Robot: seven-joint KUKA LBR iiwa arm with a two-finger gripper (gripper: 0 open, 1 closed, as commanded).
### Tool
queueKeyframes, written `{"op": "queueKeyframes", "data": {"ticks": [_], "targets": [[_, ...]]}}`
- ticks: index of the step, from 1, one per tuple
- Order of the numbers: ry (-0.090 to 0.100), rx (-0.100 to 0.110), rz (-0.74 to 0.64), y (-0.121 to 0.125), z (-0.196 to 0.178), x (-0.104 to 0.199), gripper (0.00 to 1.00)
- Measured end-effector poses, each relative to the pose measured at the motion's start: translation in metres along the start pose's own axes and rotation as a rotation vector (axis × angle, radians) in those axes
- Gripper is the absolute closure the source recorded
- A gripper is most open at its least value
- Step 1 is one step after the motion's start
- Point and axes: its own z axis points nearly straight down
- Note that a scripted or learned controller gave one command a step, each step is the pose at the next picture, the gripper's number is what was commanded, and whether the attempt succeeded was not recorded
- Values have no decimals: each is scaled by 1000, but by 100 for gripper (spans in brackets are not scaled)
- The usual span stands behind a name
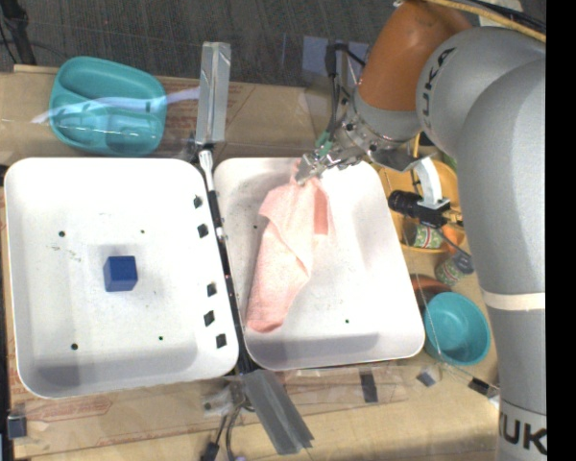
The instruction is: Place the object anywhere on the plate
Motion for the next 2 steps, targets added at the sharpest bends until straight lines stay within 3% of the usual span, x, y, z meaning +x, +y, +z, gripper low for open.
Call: {"op": "queueKeyframes", "data": {"ticks": [1, 2], "targets": [[1, 2, -9, 37, 6, 130, 100], [0, 3, -126, 35, 6, 190, 100]]}}
